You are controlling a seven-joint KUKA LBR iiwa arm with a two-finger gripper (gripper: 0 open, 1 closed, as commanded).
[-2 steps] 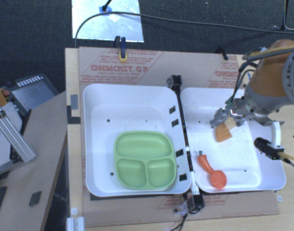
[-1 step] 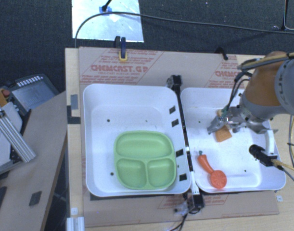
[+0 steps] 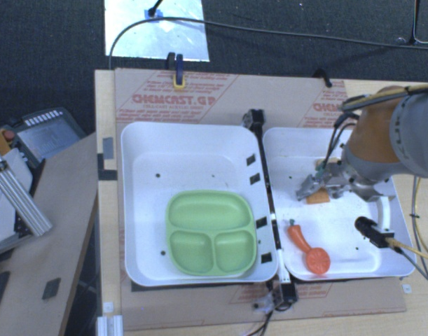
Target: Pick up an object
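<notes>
The gripper (image 3: 313, 187) is hovering low in the right bin (image 3: 298, 142), right against a small tan block (image 3: 317, 198); whether the fingers are closing on it or spread cannot be told from here. The block is sitting partly under the metal, so it is risking being nudged aside instead of caught. An orange spoon (image 3: 306, 248) is lying near the front wall, well apart. Open floor is stretching left of the block; the left bin (image 3: 140, 145) is holding a green divided plate (image 3: 211, 232).
</notes>
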